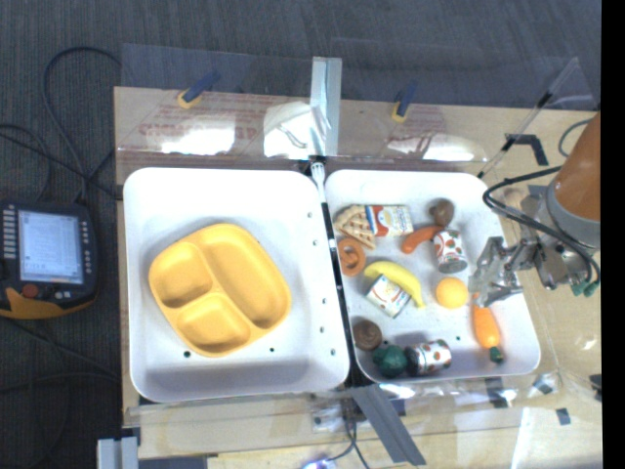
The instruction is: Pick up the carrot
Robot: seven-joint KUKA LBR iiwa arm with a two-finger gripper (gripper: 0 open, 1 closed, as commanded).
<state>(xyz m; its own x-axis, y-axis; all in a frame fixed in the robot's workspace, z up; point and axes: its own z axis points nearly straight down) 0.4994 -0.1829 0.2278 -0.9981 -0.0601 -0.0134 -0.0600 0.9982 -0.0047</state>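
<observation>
Gripper (491, 279) hovering at the right bin's (513, 355) edge, whether spread or pinched I can't tell. Carrot (486, 327) lies just below it, ungrasped. Approach phase, I'd say; next comes a short drop onto it.

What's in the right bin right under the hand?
Directly below the hand lies the carrot, orange with a green tip, on the right bin floor. An orange ball sits beside it. The hand covers the floor beneath itself.
</observation>
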